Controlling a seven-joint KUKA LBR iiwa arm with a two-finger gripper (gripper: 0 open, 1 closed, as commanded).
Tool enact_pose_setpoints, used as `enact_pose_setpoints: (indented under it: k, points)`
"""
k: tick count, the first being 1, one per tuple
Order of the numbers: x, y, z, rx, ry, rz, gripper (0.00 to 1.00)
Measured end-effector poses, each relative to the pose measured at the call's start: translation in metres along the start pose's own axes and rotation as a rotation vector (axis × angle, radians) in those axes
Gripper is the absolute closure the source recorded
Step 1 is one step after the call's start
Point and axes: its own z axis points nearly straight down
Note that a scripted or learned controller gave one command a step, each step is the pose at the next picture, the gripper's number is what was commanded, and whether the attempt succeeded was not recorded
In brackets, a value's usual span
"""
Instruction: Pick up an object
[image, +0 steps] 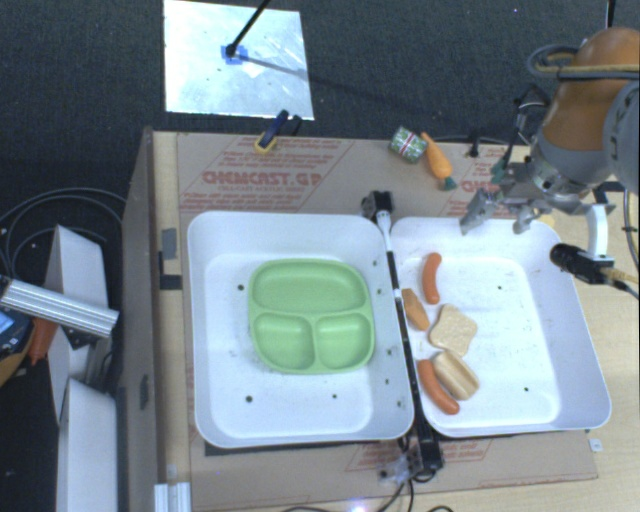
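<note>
- Food pieces are gathered in the right bin (560, 400), toward its 9 o'clock side: a sausage (431, 277) lies upright near the bin's 11 o'clock, a smaller tan piece (414, 309) sits just below and left of it against the left wall, a bread slice (453, 330) lies near the middle-left, and a bun (456, 374) with a second sausage (437, 386) touching its left edge rests toward 7 o'clock.
- The gripper (497, 210) is held above the bin's rim at about 12 o'clock, well apart from every piece; its fingers are spread and nothing is seen between them.
- The upper sausage is judged the best target, as it is nearest the gripper and free of neighbours on both long sides.
- A travel toward 8 o'clock from the gripper's present spot is called for, then a straight descent.
- The fingers are best set across the sausage's narrow width, not along its length, so that it is not rolled away.
- The tan piece against the wall and the touching bun and sausage are better avoided, since little room is left there for a finger.
- The green tray (310, 315) in the left bin (215, 250) is not needed for this step.
</note>
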Motion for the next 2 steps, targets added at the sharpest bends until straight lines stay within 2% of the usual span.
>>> enact_pose_setpoints:
  k: [1,2]
  points:
    - [0.035,0.013,0.132,0.000,0.000,-0.002,0.00]
    - [0.035,0.015,0.120,-0.004,0.000,-0.004,1.00]
